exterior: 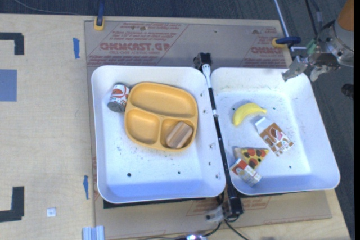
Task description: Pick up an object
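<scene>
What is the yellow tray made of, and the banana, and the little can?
The yellow tray looks like moulded plastic: smooth, one even colour, rounded compartments. The banana is probably a plastic toy, since its skin is evenly yellow and unmarked. The can seems metal, with a pale shiny rim and a printed red label.

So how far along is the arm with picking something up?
Nothing is picked up yet. The tool sits above the far right corner of the right bin, holding nothing visible. The banana, pizza slice toy and small packet lie in that bin. The reach, grasp and lift are all left.
</scene>
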